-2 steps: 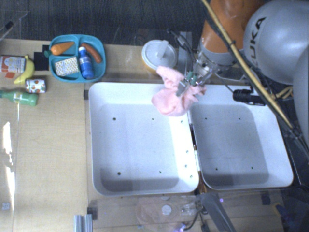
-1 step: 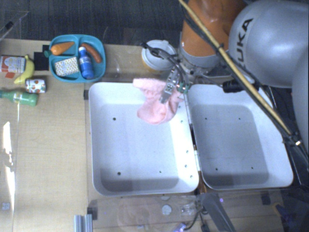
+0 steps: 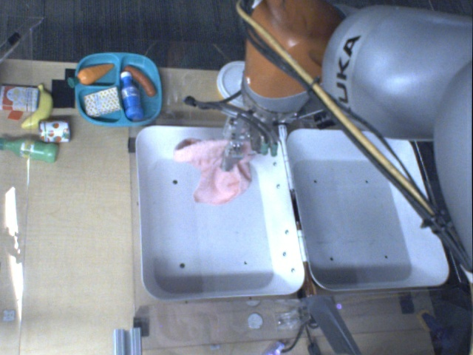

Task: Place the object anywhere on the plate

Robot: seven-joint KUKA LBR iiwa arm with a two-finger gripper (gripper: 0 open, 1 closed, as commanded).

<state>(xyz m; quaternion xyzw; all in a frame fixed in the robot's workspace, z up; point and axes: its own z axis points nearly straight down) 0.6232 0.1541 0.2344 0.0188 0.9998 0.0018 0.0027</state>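
A crumpled pink cloth (image 3: pixel 213 177) lies in the far part of the left white bin (image 3: pixel 145 220). My gripper (image 3: pixel 237 151) hangs straight down over the cloth's right upper edge and seems to touch it; the wrist above hides how it meets the fabric. A blue divided plate (image 3: pixel 153 87) sits on the bench beyond the left bin's far left corner, holding a carrot, a sausage, a blue bottle and a patterned piece. A white round dish (image 3: pixel 229 80) peeks out behind the arm's orange band.
The right white bin (image 3: pixel 369 220) lies under the grey arm. On the wooden bench at far left are a banana (image 3: pixel 40 106), a small can (image 3: pixel 54 131), a green bottle (image 3: pixel 29 149) and a carton (image 3: pixel 16 97).
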